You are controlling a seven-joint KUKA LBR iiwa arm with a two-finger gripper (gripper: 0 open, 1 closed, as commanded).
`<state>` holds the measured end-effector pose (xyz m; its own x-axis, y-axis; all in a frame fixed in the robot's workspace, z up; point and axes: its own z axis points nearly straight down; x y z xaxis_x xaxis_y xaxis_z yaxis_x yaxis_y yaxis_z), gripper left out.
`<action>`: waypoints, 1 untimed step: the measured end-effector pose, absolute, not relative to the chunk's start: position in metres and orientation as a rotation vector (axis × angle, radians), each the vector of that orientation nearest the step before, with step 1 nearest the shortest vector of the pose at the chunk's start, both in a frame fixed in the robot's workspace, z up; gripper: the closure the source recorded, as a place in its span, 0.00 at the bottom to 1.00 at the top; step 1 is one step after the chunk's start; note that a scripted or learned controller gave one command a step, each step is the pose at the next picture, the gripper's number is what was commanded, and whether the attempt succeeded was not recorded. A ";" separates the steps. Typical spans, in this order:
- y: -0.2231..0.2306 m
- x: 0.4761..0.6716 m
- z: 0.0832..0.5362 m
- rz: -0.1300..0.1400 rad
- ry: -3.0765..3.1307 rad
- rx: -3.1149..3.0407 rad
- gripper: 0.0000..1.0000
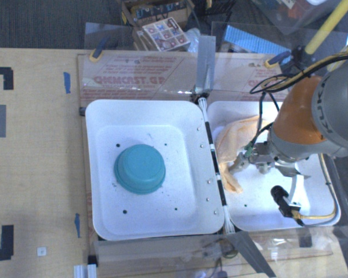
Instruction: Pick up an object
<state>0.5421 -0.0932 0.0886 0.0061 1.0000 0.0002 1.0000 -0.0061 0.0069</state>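
A teal bowl (140, 168) lies upside down in the middle of the left bin (104, 120). A tan, floppy cloth-like thing (235, 138) lies along the left side of the right bin (261, 210), with one end reaching down to the divider. My gripper (241, 162) is low in the right bin, right at the cloth's lower right edge. The grey wrist and its orange band (296, 120) cover the cloth's right part. Whether the cloth is gripped cannot be made out.
The two bins meet at a narrow divider (211, 149) just left of the gripper. A clear plastic panel (145, 77) stands behind the bins. Cardboard boxes and clutter (162, 22) lie beyond the bench at the back.
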 end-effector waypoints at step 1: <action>-0.184 0.573 0.131 0.000 2.126 2.310 0.00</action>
<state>0.5730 -0.1842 0.1310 0.0826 0.9966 -0.0013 0.9966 -0.0826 0.0015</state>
